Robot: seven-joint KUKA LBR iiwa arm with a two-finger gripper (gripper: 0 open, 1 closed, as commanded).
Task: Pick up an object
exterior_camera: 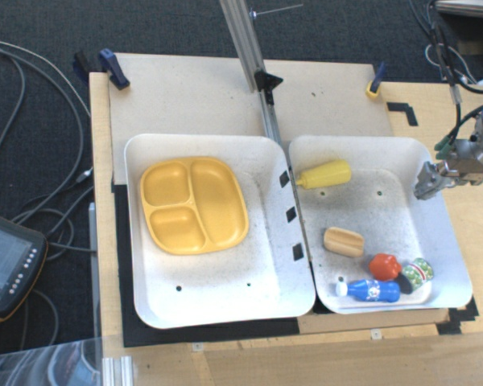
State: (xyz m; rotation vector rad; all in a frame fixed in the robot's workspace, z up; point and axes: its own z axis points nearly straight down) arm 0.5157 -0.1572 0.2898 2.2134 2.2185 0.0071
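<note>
The hand [429, 182] hung at the right bin's [435, 219] right rim, holding nothing visible, its grip state impossible to tell; the yellow bottle [324, 174], bread roll [343, 242], red ball [384, 265] and blue bottle [370, 290] lay inside; a yellow divided plate [194, 204] sat in the left bin [225, 296].

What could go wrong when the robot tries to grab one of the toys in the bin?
The red toy, blue bottle and green striped ball crowd one corner of the right bin, so the gripper might bump a neighbour or close on two. The bin's wall there could block it. The round ball may also roll away.
</note>
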